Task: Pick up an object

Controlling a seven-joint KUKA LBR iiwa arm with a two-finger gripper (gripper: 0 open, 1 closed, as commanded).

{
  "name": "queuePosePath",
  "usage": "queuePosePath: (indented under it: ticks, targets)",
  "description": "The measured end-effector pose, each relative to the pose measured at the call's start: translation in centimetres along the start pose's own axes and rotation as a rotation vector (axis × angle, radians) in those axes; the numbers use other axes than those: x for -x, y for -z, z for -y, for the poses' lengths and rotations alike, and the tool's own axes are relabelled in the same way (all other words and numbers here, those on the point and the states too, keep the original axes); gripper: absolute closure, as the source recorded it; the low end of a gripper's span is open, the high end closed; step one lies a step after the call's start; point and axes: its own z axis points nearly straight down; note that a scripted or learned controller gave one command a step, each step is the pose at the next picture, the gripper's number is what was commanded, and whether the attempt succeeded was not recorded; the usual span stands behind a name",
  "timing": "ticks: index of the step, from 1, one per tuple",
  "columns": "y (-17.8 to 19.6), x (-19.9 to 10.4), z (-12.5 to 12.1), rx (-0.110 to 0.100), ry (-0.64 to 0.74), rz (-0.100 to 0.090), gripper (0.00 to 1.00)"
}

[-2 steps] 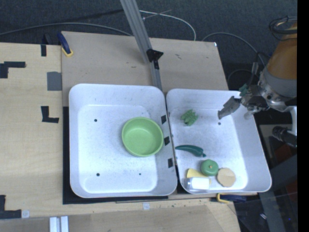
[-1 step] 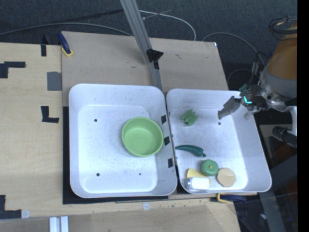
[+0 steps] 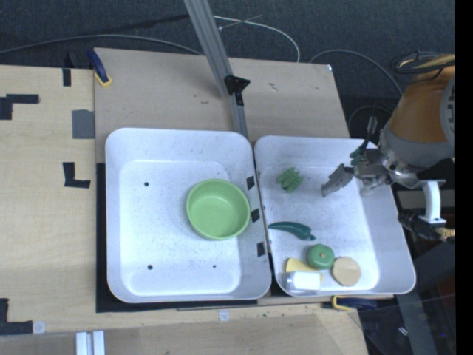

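My gripper point(image 3: 347, 186) hangs over the upper right part of the right bin point(image 3: 384, 235), open, with nothing between its fingers. A small lumpy green object point(image 3: 290, 179) lies to its left in the same bin, apart from it. Below, a dark green, long curved piece point(image 3: 293, 230) lies near the bin's left wall. At the bin's front sit a round green object point(image 3: 320, 256), a tan disc point(image 3: 346, 271) and a yellow and white block point(image 3: 303, 274), close together.
The left bin point(image 3: 140, 198) holds a light green bowl point(image 3: 218, 209) near its right side. A grey pole point(image 3: 211, 35) slants down from the top to the divide between the bins. Cables lie on the dark floor behind the bench.
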Motion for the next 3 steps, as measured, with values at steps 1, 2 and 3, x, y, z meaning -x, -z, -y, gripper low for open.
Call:
queuePosePath:
  ticks: [1,2,3]
  targets:
    - [-5.9,-1.0,-0.1,0.0,0.001,-0.001,0.0]
    - [-10.2,-1.1,-0.1,0.007,0.001,0.002,0.0]
    - [-9.1,-1.1,-0.1,0.006,0.001,0.001,1.0]
